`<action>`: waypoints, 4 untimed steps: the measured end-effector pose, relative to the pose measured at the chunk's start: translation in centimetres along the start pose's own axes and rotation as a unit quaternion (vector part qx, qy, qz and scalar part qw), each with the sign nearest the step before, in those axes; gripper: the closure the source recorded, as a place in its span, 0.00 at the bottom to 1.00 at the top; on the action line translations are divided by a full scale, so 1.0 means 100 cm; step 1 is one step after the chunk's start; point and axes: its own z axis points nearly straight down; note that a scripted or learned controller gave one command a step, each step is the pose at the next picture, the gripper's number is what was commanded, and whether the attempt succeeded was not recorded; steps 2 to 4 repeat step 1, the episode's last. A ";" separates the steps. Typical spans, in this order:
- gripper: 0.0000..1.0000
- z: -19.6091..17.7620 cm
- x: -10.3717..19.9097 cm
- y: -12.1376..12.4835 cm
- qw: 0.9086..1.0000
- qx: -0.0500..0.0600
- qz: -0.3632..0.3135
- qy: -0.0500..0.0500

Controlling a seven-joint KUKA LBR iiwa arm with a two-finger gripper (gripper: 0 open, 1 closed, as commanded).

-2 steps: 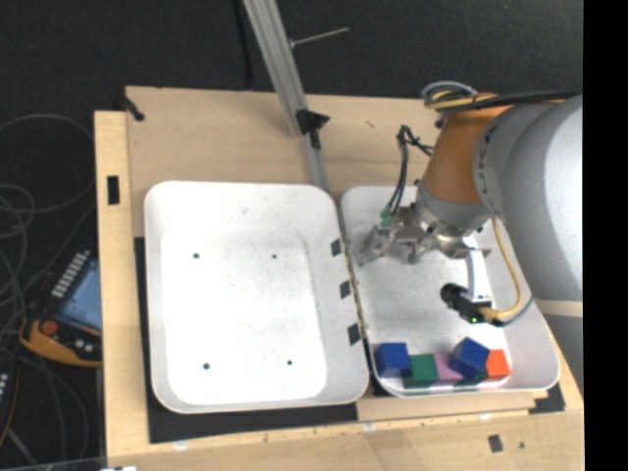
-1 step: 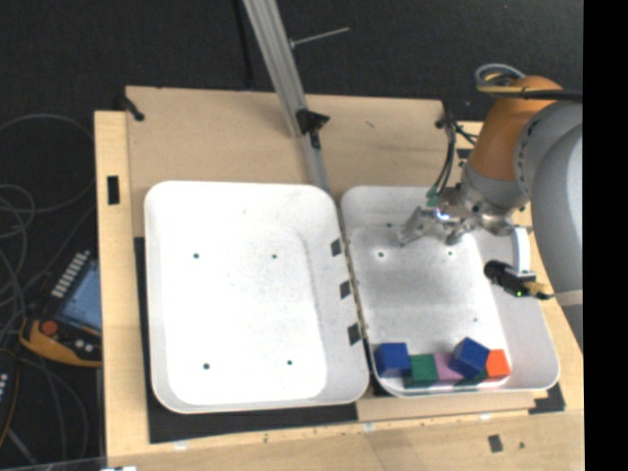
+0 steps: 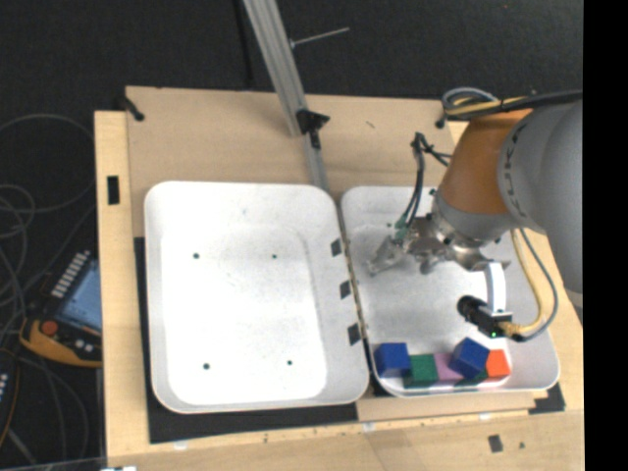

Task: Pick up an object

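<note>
Several small blocks lie along the near edge of the right bin (image 3: 446, 292): a blue block (image 3: 392, 357), a green block (image 3: 423, 370), a pink piece (image 3: 448, 369), a second blue block (image 3: 470, 356) and an orange block (image 3: 497, 363). My gripper (image 3: 386, 257) hangs over the far left part of the right bin, well above and behind the blocks. Nothing shows between its fingers.
The left bin (image 3: 245, 292) sits beside the right one, joined by small clips along the divide. A metal bar (image 3: 280, 62) slants up from the bench's back. A handheld pendant (image 3: 69, 307) and cables lie off the bench at left.
</note>
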 end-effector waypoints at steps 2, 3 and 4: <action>0.00 -0.046 -0.101 -0.011 1.000 -0.002 0.006 -0.004; 0.00 -0.046 -0.101 -0.011 1.000 -0.002 0.006 -0.004; 0.00 -0.046 -0.101 -0.011 1.000 -0.002 0.006 -0.004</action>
